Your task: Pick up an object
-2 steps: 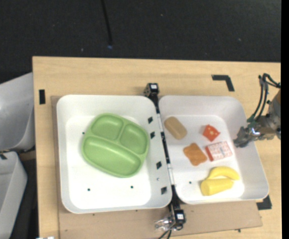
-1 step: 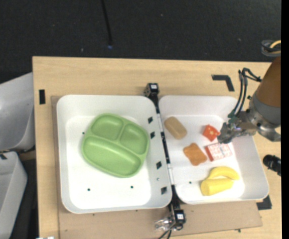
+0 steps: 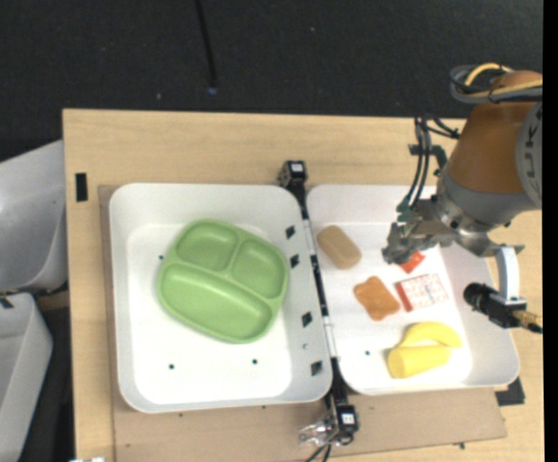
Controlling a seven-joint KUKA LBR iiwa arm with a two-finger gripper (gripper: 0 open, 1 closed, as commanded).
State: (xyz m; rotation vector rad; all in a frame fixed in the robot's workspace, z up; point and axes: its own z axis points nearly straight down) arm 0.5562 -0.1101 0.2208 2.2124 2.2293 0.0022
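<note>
1. Camera view: gripper (image 3: 406, 250) low in right bin (image 3: 356, 373), just above a red-white card (image 3: 421, 290); finger state can't tell.
2. Tan piece (image 3: 339, 246), orange piece (image 3: 377, 298), yellow object (image 3: 422, 348) loose in the same bin.
3. Left bin (image 3: 135, 354): green divided plate (image 3: 223, 279).

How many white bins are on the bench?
2. The left bin holds a green divided plate. The right bin holds a tan piece, an orange piece, a yellow piece and a red-and-white packet, with the gripper over it.
</note>
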